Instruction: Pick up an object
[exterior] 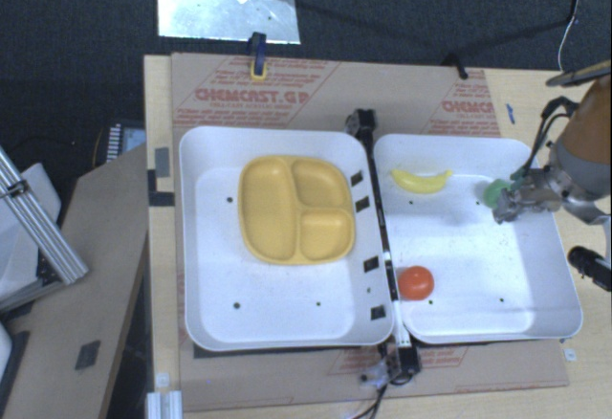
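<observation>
A yellow banana (421,180) lies near the back of the right bin (478,312). An orange-red round fruit (415,282) sits at that bin's front left, close to the divider. At the right side of the same bin a small green object (495,191) shows just left of my gripper (514,203), which hangs low over the bin floor. The green object touches or sits right at the gripper's tip; whether it is between the fingers is hidden.
The left bin (210,312) holds a yellow divided plate (295,209). A black clamp strip (375,216) runs between the bins. The arm's grey wrist (583,168) with cables leans in from the right edge.
</observation>
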Motion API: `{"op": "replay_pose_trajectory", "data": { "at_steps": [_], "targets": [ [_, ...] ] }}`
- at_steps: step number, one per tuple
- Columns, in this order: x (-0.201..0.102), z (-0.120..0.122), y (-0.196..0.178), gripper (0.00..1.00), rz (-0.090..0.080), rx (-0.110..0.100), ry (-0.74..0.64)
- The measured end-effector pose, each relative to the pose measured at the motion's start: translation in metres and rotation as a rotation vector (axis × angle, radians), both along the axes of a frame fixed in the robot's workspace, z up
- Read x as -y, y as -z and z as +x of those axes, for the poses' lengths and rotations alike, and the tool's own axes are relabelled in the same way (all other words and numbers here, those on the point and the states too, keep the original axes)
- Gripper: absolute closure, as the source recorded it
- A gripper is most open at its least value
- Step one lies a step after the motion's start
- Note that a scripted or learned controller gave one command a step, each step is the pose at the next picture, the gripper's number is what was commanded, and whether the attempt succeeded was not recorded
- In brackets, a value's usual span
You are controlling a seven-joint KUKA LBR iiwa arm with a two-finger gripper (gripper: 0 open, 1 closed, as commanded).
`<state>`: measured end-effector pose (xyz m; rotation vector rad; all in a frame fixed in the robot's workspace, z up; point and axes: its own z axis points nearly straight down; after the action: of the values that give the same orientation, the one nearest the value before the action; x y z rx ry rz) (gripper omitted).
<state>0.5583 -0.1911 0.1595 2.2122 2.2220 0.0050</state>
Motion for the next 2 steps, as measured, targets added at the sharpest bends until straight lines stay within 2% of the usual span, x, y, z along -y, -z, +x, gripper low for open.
{"op": "replay_pose_trajectory", "data": {
  "at_steps": [1, 2],
  "targets": [
    [-0.001, 0.004, -0.044, 1.00, 0.000, -0.001, -0.001],
    [0.005, 0.006, -0.107, 1.00, -0.001, 0.001, -0.001]
  ]
}}
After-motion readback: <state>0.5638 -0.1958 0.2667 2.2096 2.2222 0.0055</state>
